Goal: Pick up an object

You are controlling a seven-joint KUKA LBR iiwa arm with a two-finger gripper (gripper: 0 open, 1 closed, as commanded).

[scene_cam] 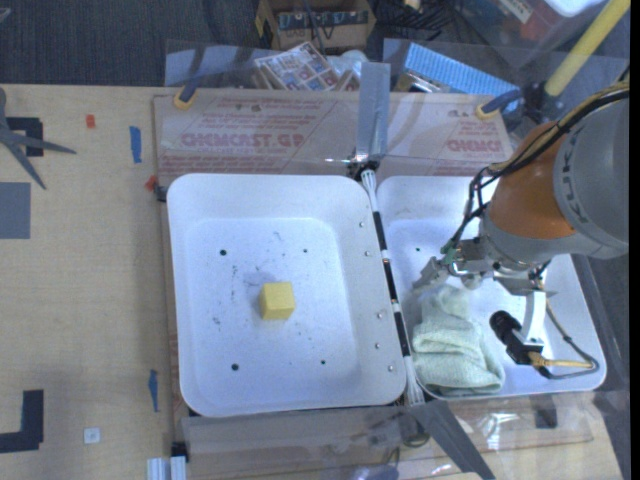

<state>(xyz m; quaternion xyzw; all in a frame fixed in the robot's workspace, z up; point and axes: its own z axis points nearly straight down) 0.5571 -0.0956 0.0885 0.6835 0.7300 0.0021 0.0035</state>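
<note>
A small yellow cube (278, 301) lies near the middle of the left bin (200, 218). In the right bin (420, 218) a pale crumpled cloth (455, 346) lies at the front left. My gripper (452, 271) hangs low in the right bin just above the cloth's far edge, under the orange wrist band. I cannot make out the state of the gripper from this angle, and nothing is seen held in it.
A metal divider (385, 268) separates the two bins. A clear plastic sheet with red lettering (260, 133) stands behind them. The wooden bench top (70, 268) stretches out to the left, and cluttered boxes (300, 13) sit at the back.
</note>
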